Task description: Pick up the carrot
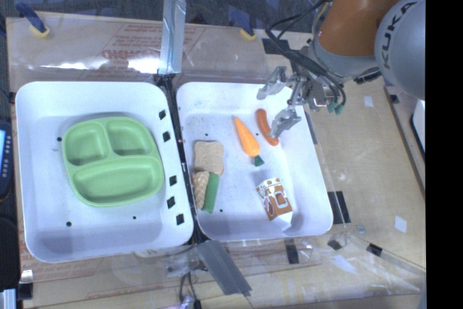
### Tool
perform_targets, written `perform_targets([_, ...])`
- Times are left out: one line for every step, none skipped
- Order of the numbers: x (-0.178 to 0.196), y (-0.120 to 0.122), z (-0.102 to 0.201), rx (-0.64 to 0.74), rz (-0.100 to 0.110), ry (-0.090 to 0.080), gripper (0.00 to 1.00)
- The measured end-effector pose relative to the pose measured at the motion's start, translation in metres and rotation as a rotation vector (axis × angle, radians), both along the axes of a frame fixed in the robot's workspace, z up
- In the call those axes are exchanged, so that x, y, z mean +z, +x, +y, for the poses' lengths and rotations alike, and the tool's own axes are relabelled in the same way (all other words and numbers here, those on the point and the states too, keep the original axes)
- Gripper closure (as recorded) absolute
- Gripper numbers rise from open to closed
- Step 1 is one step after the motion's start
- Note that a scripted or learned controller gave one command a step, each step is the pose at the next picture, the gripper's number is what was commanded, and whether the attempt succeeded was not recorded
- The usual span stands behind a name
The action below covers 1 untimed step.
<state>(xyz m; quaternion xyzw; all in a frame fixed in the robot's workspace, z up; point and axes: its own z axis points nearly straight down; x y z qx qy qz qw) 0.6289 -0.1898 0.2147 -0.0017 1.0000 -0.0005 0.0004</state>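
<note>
Two shallow white plastic bins side by side on the bench, with the right-hand bin (304, 217) as the landmark for everything here. Lying on its floor, toward the upper middle, a small orange toy carrot (247, 137) with a dark green stub at its lower end, slanting from upper left down to lower right. Just right of the carrot, nearly touching its upper half, a short reddish-orange sausage-shaped toy (266, 127). Reaching in over the bin's upper right corner, the grey arm's two-finger metal gripper (281, 105), fingers spread apart and holding nothing; one fingertip low beside the sausage toy, the other higher near the bin's back wall. Carrot thus down and to the left of the gripper, close but not between the fingers and not touched. Further down the bin's left side, a tan slice of toy bread (208, 155), a ridged cracker and a green stick (210, 193) below it. Near the lower right of that bin, a brown-and-white snack packet (275, 200). In the left-hand bin (36, 105), a light green divided plastic plate (112, 159).
</note>
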Motion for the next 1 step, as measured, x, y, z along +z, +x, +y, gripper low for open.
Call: perform_targets([-0.1245,0.0280,0.0346,0.105,0.002,0.003,0.00])
